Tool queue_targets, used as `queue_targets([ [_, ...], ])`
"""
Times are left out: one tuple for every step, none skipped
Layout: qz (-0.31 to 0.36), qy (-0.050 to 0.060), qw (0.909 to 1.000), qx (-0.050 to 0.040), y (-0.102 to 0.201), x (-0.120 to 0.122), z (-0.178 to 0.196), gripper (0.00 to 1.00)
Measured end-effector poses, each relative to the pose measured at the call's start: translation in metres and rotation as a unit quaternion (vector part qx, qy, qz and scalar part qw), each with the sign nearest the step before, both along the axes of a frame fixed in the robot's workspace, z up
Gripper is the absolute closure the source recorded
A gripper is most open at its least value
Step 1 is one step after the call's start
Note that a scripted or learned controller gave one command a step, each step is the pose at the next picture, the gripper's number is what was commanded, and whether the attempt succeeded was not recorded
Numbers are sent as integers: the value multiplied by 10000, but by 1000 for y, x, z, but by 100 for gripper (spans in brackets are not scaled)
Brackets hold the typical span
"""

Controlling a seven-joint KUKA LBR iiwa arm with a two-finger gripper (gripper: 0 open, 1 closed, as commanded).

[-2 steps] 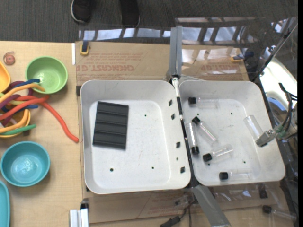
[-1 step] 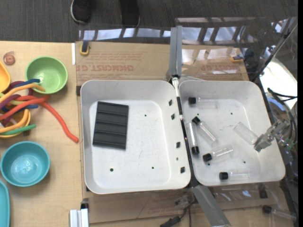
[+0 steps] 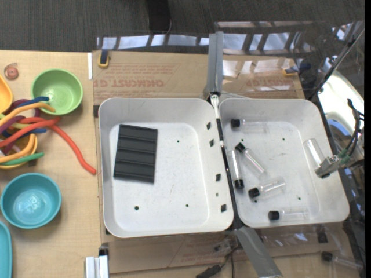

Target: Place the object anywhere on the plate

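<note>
Clear tubes with black caps (image 3: 248, 160), the likely objects of the task, lie scattered flat on the floor of the right bin (image 3: 313, 120); one more tube (image 3: 313, 150) lies near that bin's right wall, just beside the end effector (image 3: 326, 168); whether the end effector is released or clenched cannot be told at this size, and no tube is seen between its parts. The ribbed black plate (image 3: 135, 153) lies in the left bin (image 3: 174, 213) with nothing on it; by this evidence, no transfer is yet made, and grasp, carry and placement all remain. Coloured bowls (image 3: 57, 91) stand on the bench (image 3: 64, 213) at left.
</note>
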State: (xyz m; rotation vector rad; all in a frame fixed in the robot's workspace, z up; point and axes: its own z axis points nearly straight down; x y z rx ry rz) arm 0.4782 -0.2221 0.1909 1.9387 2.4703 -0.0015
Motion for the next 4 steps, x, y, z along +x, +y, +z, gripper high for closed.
queue_targets([
  [825,10,9966,8,0,-1,-10,100],
  [-1916,9,9815,1,0,-1,-9,100],
  [-1371,13,9906,2,5,0,-9,100],
  [-827,24,9966,7,2,-1,-9,100],
])
